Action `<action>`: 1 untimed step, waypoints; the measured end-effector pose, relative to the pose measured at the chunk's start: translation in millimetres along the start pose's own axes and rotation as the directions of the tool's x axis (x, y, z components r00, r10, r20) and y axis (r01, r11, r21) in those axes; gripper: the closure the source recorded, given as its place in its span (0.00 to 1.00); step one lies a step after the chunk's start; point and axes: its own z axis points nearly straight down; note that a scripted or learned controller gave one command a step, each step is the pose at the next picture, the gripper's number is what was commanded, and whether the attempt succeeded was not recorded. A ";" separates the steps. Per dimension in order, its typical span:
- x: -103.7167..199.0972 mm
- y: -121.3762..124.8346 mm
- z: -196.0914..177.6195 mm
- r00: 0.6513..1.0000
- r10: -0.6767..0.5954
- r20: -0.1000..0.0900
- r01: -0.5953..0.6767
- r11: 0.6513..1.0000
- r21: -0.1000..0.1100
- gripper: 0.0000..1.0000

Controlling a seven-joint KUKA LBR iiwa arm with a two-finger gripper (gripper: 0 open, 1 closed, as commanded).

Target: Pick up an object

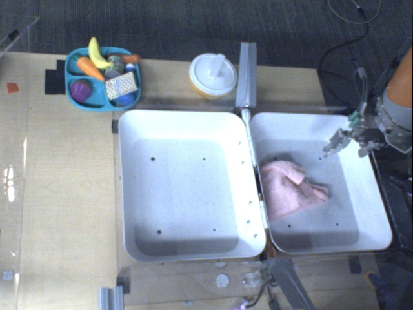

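Crumpled pink cloth [292, 196], right bin [361, 234], claw [347, 142] above

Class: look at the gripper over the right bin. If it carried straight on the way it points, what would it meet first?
Probably the right bin floor beside the pink cloth; the gripper points down-left, but depth is unclear from one view.

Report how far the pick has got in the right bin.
Done: the gripper has reached the right bin, hanging over its upper right part. In hand: nothing; the pink cloth lies crumpled on the bin floor by the left wall, apart from the gripper. Left: move across to the cloth, descend, grasp and lift it.
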 end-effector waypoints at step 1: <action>30.5 11.4 137.1 0.994 0.109 -0.001 -0.109 0.994 -0.003 0.00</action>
